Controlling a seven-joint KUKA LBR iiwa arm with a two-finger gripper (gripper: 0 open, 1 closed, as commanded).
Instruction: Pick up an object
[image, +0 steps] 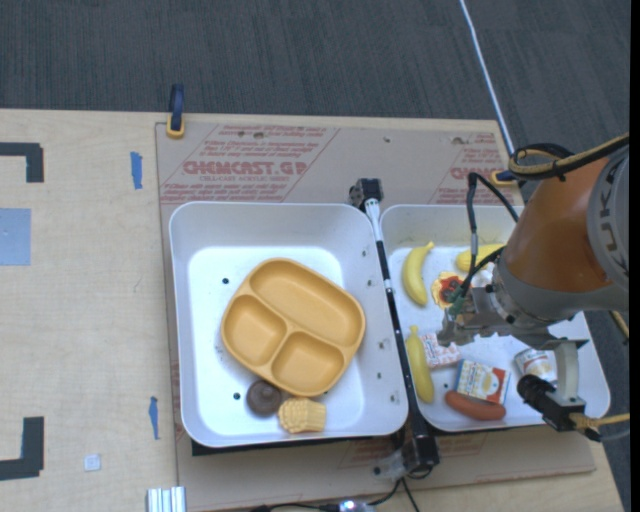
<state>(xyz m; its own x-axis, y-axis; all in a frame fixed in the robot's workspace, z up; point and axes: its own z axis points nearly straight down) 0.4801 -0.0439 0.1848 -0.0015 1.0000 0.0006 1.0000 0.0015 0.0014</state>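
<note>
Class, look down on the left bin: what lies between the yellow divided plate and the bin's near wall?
In the camera view, a brown round piece and a yellow corn piece lie between the plate and the near wall.

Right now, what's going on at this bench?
A grey and orange robot arm reaches in over the right bin, its gripper low among toy food: two bananas, a small carton, a sausage and a wrapped snack. Nothing can be seen between its fingers. The left bin holds a yellow divided plate, a brown round piece and a corn cob.
</note>
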